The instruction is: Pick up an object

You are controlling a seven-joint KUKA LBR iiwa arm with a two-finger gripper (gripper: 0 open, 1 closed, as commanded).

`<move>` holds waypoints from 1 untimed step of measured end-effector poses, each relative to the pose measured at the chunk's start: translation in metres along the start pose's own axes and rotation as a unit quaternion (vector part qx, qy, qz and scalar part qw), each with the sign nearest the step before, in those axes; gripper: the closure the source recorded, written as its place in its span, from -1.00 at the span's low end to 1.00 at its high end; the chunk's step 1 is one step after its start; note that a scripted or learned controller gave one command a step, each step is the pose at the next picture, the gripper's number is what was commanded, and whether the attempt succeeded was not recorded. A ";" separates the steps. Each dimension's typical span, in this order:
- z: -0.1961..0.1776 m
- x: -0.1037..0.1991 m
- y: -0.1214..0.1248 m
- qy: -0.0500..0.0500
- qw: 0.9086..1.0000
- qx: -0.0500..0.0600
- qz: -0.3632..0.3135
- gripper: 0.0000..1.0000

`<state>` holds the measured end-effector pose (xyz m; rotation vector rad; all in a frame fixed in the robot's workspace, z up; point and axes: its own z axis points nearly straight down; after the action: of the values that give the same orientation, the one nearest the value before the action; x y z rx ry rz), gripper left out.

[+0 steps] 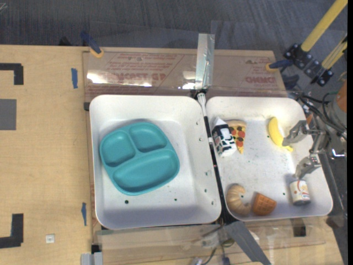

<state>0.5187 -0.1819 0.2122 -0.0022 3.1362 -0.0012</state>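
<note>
Right bin [259, 158] front edge: one croissant [237, 197], one waffle-like piece [263, 203], one can [299, 191]; one banana [275, 132]; left bin [105, 115]: one teal tray [139, 157]. Gripper [301, 150] spread open, holding nothing.

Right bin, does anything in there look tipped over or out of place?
The black-and-white carton lies on its side against the divider, partly over the pizza slice. Otherwise the right bin looks ordinary.

The right bin's [259, 105] middle floor lies open — around it stand the banana [275, 131], small can [299, 192], croissant [237, 198] and bottle [223, 139] near the walls.
</note>
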 end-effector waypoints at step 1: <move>0.123 -0.003 0.011 -0.003 0.974 0.000 0.225 -1.00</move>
<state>0.5223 -0.1710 0.0890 0.7015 3.0507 -0.0001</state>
